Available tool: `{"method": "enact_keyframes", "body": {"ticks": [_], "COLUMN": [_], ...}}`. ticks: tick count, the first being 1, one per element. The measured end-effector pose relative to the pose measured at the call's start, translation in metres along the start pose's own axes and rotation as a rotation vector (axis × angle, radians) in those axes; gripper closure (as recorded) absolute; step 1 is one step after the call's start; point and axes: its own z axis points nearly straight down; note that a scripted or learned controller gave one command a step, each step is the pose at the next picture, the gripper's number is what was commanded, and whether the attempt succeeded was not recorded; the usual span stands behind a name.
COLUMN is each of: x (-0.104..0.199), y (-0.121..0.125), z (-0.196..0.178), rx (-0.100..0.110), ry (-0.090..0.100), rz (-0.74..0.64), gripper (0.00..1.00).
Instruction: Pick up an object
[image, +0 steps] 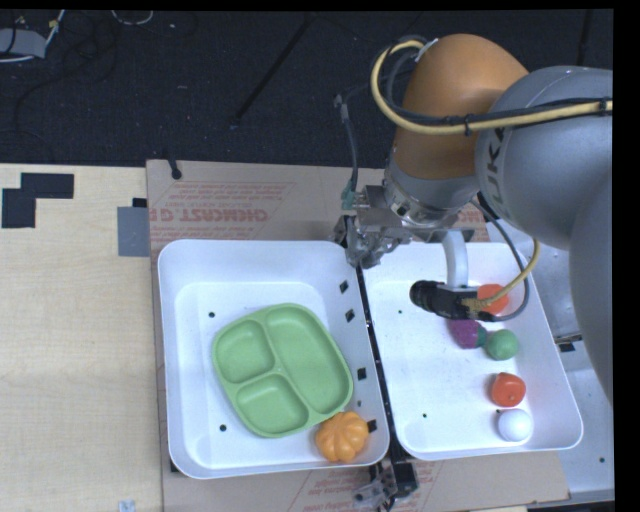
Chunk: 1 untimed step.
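Nearest in the right bin (420, 420), a white ball (515, 425), then a red piece (508, 389), green ball (501, 344) and purple piece (463, 332) crowded close. Farther back, jaws over the bin's far rim, open or closed impossible to tell. Risk of knocking neighbours aside or closing on nothing, owing to that crowding.

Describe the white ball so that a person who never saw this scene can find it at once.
Start at the right bin, the one under the grey arm. Go to its near right corner, closest to the camera. The white ball lies there, just below a red-orange ball; it alone is white, nearly matching the bin.
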Motion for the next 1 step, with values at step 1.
{"method": "enact_keyframes", "body": {"ticks": [1], "x": [0.0527], "y": [-0.0055], "z": [0.0063], "rx": [0.001], "ry": [0.000], "rz": [0.000], "gripper": [1.00]}}
